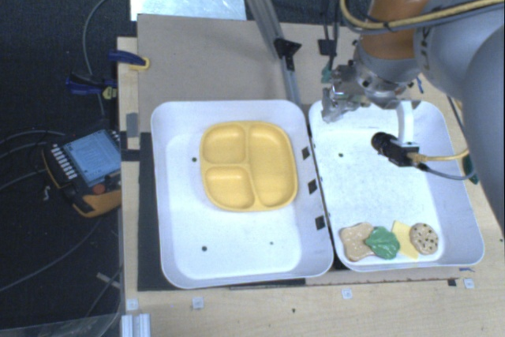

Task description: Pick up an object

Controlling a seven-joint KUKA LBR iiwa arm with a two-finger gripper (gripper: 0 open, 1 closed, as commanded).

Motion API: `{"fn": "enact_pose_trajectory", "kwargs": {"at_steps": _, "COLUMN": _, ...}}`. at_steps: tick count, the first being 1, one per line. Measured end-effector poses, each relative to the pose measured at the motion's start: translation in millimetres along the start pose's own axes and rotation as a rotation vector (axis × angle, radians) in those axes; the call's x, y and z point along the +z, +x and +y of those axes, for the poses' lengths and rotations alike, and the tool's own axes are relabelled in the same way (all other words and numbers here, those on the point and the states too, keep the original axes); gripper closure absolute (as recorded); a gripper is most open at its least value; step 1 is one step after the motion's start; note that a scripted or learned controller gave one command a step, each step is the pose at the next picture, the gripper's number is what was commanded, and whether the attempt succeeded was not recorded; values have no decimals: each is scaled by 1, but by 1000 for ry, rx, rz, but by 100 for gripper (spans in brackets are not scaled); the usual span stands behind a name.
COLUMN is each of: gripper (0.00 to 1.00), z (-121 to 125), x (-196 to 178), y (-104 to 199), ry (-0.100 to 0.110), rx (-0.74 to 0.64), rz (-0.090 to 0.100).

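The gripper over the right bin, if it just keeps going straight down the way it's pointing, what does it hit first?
Most likely bare bin floor. The gripper hangs over the far left corner of the right bin, and the toy food pieces lie together at the near edge, well off that line. Depth is hard to judge from this slant.

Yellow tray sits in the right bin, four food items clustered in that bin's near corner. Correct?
Not quite. The camera view shows the yellow tray in the left bin, not the right. The four food items are clustered in the right bin's near corner, as stated.
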State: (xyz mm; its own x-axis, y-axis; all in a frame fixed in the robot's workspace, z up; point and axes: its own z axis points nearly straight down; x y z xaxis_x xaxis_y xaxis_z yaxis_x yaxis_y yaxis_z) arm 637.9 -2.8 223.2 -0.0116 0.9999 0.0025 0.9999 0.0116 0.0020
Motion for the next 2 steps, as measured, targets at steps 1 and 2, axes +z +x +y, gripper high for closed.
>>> {"fn": "enact_pose_trajectory", "kwargs": {"at_steps": 1, "gripper": 100, "z": -11, "x": 6, "y": 44, "ry": 2, "rx": 2, "rz": -1}}
{"fn": "enact_pose_trajectory", "kwargs": {"at_steps": 2, "gripper": 100, "z": -32, "x": 2, "y": 103, "ry": 3, "rx": 0, "rz": 1}}
